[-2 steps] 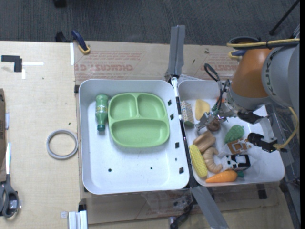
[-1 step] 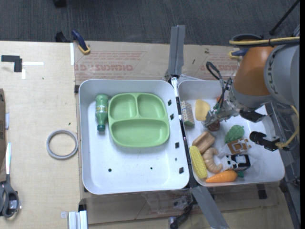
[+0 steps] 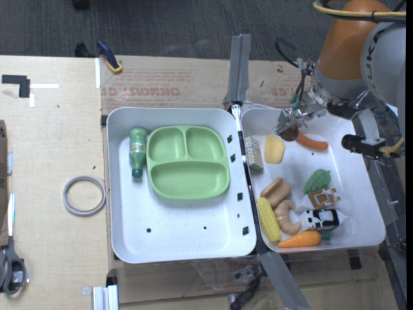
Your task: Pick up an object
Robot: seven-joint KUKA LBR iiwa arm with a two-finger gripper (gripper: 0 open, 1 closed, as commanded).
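Gripper [image 3: 290,123] hangs at the upper left of the right bin [image 3: 361,234]; whether it grips we cannot tell. We see a dark brown object [image 3: 288,135] touching beneath it, beside the red-orange chili [image 3: 312,143].

Grey arm [image 3: 387,50], orange band [image 3: 348,37], black cables

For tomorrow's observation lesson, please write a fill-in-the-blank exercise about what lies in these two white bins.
1. The green three-compartment plastic plate lies in the ___ white bin.
2. The small green plastic bottle lies on the plate's ___ side.
3. The yellow toy corn cob lies in the ___ white bin.
4. The robot's hand hovers over the ___ bin.

Answers: left; left; right; right
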